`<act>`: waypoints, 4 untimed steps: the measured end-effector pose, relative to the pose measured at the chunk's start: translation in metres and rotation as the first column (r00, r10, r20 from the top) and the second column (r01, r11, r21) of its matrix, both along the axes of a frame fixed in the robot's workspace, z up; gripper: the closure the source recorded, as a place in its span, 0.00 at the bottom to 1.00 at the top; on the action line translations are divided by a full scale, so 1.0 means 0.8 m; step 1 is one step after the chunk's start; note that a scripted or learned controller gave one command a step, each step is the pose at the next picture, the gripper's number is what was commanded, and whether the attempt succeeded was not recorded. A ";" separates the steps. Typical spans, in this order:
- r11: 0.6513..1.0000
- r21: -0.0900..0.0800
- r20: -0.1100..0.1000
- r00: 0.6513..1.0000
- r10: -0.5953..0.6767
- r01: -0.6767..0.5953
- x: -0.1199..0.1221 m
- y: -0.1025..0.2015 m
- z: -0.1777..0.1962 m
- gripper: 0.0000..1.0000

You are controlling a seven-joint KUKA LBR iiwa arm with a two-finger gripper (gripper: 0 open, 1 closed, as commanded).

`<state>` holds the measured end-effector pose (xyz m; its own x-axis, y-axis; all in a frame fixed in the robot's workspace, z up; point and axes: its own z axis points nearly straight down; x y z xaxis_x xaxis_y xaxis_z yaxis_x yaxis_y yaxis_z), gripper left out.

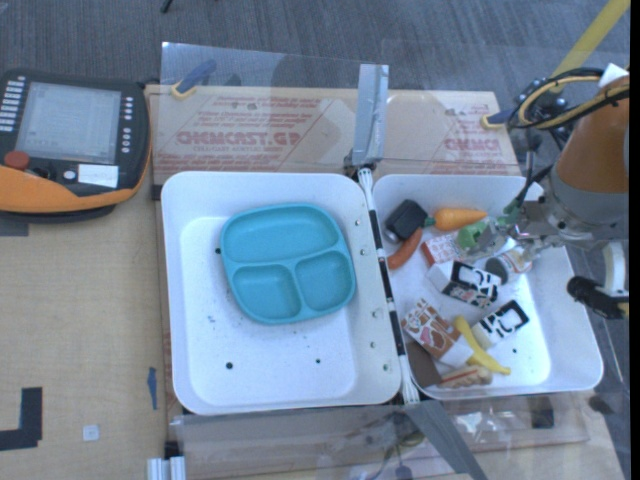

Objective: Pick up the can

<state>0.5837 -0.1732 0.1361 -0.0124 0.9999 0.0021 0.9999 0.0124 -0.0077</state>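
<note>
Hovering at the frame's right, the claw (515, 230) shows no clear opening. What seems the can (518, 260) lies beneath it in the right bin (570, 368): likely light, stiff and slippery, best gripped across its round sides.

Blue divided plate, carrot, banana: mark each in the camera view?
Blue divided plate (288, 262): camera view, central ridge between compartments.
Carrot (460, 217): camera view, mid-body, orange part.
Banana (478, 347): camera view, middle of the yellow curve.

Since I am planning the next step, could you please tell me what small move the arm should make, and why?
Probably ease the end effector down a little: it hangs over the right bin's far side, near the carrot, and what may be the can lies just beneath it amid clutter.
</note>
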 end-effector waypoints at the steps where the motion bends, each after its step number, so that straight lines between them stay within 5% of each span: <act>1: 1.000 0.000 0.002 1.000 0.007 -0.007 -0.003 -0.032 -0.056 0.00; 2: 0.999 0.009 0.003 0.999 0.048 -0.048 0.080 -0.045 -0.047 0.00; 3: 0.999 0.004 0.000 0.999 0.050 -0.050 0.080 -0.046 -0.038 1.00; 4: 0.994 0.010 -0.012 0.994 0.108 -0.108 0.089 -0.053 -0.064 1.00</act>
<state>0.6546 -0.2156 0.0846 -0.1205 0.9926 0.0121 0.9925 0.1207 -0.0200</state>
